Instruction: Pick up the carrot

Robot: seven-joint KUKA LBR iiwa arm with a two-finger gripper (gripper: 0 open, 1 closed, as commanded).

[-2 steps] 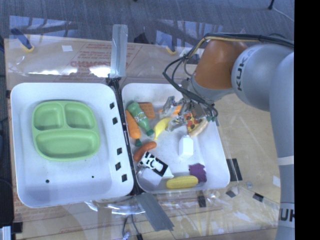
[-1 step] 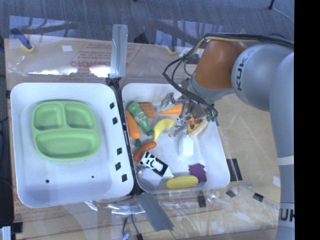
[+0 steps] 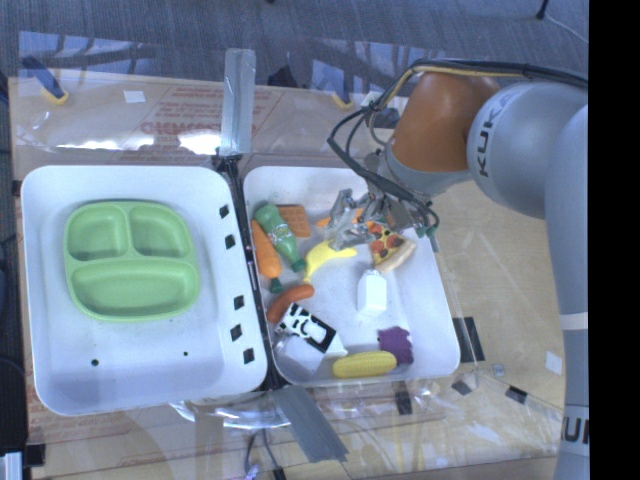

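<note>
The orange carrot lies along the left wall of the right bin, beside a green bottle-shaped toy. My gripper hangs over the upper middle of that bin, to the right of the carrot and apart from it. It sits just above a yellow banana and next to a pizza slice. Nothing shows between its metal fingers.
The right bin also holds a sausage, a cracker, a white bottle, a purple grape bunch, a corn cob and a black-and-white block. The left bin holds a green divided plate.
</note>
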